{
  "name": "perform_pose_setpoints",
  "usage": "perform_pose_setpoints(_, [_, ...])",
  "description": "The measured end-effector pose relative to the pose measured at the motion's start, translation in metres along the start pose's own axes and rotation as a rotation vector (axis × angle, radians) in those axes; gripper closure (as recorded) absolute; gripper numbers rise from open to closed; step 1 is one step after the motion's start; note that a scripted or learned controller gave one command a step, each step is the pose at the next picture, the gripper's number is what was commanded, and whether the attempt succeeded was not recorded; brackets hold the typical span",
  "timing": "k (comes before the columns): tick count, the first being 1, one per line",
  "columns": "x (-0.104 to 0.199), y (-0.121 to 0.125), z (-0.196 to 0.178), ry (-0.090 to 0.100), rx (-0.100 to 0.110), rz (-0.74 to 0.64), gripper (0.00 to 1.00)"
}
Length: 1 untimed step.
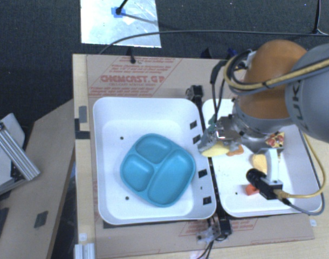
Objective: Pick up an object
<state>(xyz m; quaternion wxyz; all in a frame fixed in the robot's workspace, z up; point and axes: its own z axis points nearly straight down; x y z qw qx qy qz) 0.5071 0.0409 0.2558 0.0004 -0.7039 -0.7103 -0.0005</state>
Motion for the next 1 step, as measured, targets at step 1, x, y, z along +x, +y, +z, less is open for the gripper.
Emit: perform_pose_setpoints(1, [0.0632,0.0017,0.0077,0.001,-0.001,-0.002,1.0])
